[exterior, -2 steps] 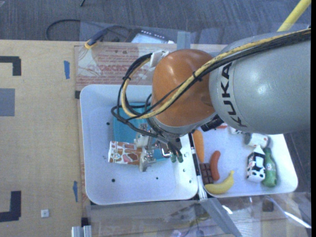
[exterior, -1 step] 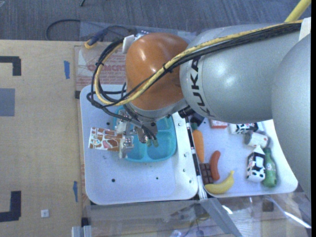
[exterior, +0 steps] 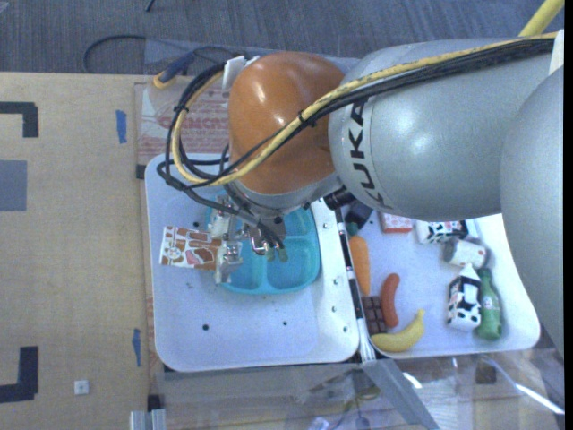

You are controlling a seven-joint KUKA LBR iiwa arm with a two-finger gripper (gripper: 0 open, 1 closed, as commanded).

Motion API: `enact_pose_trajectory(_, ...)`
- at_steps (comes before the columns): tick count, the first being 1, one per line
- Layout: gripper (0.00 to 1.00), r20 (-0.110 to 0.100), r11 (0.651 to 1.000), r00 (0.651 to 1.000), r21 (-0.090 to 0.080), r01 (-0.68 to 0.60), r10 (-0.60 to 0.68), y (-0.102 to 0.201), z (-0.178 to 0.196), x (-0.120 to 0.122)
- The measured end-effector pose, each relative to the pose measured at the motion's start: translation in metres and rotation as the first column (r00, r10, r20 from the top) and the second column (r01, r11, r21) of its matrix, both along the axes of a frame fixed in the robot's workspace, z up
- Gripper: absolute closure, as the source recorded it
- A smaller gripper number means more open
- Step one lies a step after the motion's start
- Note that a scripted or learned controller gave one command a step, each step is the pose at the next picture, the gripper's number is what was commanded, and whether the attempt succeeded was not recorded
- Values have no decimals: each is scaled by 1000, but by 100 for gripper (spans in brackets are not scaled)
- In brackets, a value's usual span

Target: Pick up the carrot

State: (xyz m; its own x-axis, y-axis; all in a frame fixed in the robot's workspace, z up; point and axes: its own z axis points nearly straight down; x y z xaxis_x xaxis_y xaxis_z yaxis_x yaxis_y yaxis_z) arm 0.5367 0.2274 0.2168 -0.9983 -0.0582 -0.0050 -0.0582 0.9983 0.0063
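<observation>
Robot arm reaching over two white bins, its gripper low in the left bin.

The carrot lies in the right bin beside the divider, near a sausage, a banana, a chocolate bar and cow toys. The gripper hangs over a blue tray beside a printed packet; its opening cannot be made out. The arm hides the bins' far side.
</observation>
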Motion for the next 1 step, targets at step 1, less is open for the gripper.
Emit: enact_pose_trajectory(1, 100, -2, 986, 986, -5, -165, 165, -1, 125, -11)
